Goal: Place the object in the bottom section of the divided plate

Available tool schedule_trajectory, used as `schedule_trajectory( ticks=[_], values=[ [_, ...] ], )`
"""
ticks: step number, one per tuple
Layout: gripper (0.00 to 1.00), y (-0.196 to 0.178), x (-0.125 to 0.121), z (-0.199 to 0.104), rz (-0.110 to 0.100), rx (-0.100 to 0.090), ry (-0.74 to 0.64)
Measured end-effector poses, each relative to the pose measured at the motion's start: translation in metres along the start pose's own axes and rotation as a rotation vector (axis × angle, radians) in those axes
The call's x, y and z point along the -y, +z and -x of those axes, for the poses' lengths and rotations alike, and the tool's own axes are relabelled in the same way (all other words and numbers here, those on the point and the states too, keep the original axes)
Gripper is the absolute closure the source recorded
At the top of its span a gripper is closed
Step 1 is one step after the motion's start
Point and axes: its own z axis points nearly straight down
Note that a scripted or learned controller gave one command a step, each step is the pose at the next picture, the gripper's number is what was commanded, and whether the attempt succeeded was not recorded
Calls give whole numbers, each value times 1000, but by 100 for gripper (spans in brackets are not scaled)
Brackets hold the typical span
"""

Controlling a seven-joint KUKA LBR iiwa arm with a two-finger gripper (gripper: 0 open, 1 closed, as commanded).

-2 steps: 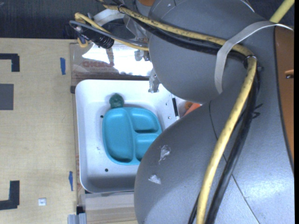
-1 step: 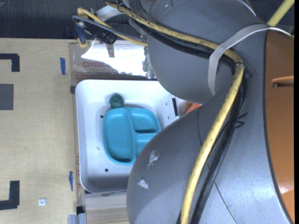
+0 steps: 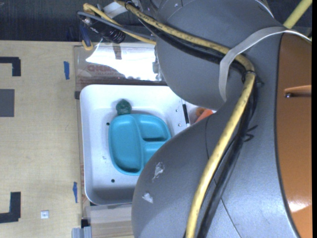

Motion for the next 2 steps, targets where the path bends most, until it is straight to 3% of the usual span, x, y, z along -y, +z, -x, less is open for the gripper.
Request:
schedule_trajectory(
  ticks=[2],
  values=[
    [100, -19, -3, -1, 3, -4, 5]
  ],
)
